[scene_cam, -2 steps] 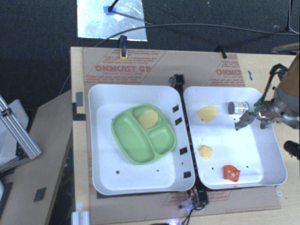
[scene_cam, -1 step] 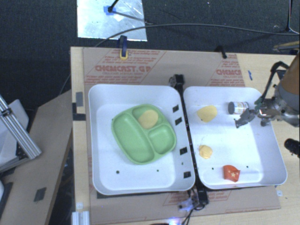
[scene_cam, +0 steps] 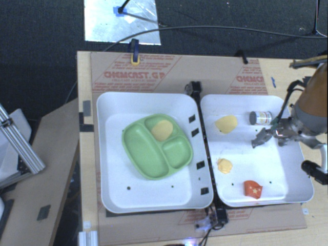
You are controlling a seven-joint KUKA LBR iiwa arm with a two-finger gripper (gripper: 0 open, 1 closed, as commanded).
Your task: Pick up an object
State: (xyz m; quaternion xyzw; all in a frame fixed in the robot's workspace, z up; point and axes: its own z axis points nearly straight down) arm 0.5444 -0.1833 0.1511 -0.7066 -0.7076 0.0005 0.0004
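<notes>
Down at the near edge of the right bin [scene_cam: 287,196] sits a red piece [scene_cam: 252,188], small and blocky, all on its own. Just up from it, a little yellow lump [scene_cam: 224,165] lies close to the divider between the bins. Across in the left bin [scene_cam: 110,188], a green tray [scene_cam: 154,155] with three compartments carries a yellow item [scene_cam: 163,130] in its far compartment.

Now the action: the gripper [scene_cam: 262,138] hangs over the middle of the right bin, reaching in from the right with the fingers pointing left. Nothing is between them; whether they are spread or closed, I cannot tell from this angle.

Beyond it, a bottle [scene_cam: 261,118] lies on its side near the bin's far wall, long axis running left to right, cap end toward the arm. That looks the likeliest target: it sits just beyond the fingertips, toward the far wall, so the move seems to call for a short shift away from the camera. A bigger yellow piece [scene_cam: 226,123] rests to the bottle's left, well apart from the fingers. The pick is not yet made.
</notes>
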